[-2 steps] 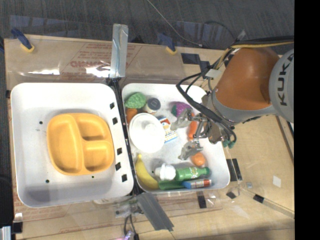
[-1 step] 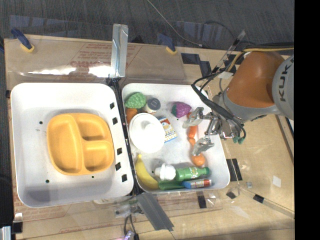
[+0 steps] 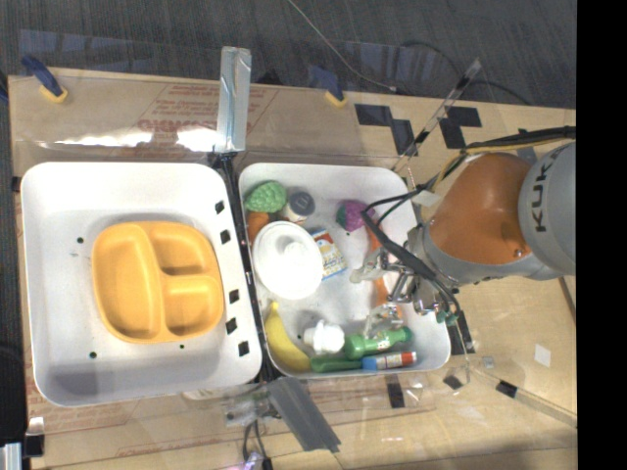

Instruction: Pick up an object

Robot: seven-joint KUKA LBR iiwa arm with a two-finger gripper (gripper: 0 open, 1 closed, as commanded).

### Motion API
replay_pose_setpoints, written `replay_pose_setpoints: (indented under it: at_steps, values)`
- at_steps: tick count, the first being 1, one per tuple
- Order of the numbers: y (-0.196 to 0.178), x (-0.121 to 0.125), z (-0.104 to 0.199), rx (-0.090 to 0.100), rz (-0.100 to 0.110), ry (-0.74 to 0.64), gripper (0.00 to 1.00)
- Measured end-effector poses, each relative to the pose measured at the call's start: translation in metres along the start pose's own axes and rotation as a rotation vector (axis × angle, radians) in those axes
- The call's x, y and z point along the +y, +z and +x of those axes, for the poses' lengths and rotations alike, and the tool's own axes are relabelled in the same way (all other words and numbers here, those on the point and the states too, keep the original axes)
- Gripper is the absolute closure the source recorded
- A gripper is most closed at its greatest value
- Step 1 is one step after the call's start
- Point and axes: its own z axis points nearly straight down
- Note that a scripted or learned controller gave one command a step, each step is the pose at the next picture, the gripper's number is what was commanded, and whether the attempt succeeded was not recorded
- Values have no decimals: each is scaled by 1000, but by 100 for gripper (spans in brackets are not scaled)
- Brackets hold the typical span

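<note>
Hanging low over the right bin (image 3: 431,189), the pincer (image 3: 390,306) sits in a tangle of metal parts and black cables below the orange band of the arm (image 3: 490,218); whether it is spread or closed cannot be told, and nothing can be seen held by it. Directly at its 6 o'clock, close by, lies a green bottle (image 3: 377,344) on its side with a white cap (image 3: 323,339) at its 9 o'clock end. Just beyond the bottle, along the bin's near wall, lies a marker-like stick (image 3: 392,360) with blue and red sections. At 8 o'clock from the pincer a yellow banana (image 3: 281,343) curves along the bin's left wall. At 9 o'clock sits a round white bowl (image 3: 288,258), with a small printed packet (image 3: 331,253) touching its right edge. Toward 11 o'clock lie a purple object (image 3: 350,213), a small dark round piece (image 3: 301,204) and a green leafy toy (image 3: 265,198). Well apart at 9 o'clock, the left bin (image 3: 59,204) holds a yellow divided tray (image 3: 157,280).
</note>
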Motion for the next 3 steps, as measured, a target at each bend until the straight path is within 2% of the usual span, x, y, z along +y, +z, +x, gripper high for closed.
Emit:
replay_pose_setpoints:
  at_steps: [1,3]
  values:
    - [7,0,5,-26,3,90,0]
    - [7,0,4,-26,4,73,0]
